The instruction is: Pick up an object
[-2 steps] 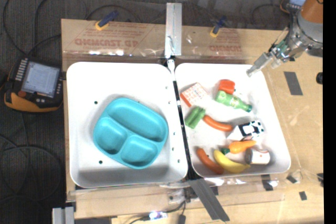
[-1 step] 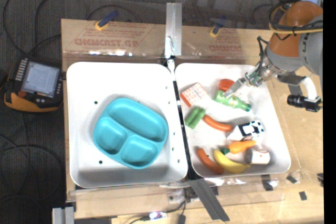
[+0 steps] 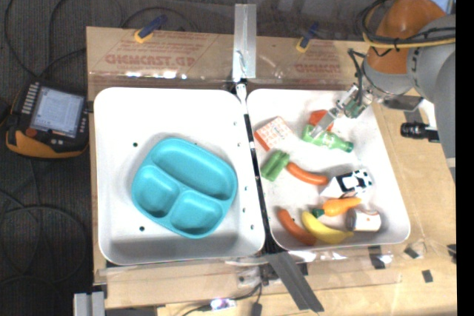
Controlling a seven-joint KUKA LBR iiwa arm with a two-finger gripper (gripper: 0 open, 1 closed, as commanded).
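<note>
Below the gripper (image 3: 324, 131), the right bin (image 3: 396, 192) is holding a banana (image 3: 324, 227), carrots and a green bottle (image 3: 326, 138), which the fingertips are touching; jaw state unclear. Left, a teal tray (image 3: 185, 187) is filling the other bin (image 3: 111, 159).

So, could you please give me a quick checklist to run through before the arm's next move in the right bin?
1. Gripper over the right bin: ok, at its upper part.
2. Gripper lined up with a target: ok, it sits at the green bottle.
3. Object held between the fingers: cannot tell.
4. Neighbours crowding the target: not ok, an orange-red piece lies right beside the bottle.
5. Other candidates within the bin: ok, carrot, banana and cow toy lie lower down.
6. Blue divided plate out of the way: ok, it lies in the left bin.
</note>
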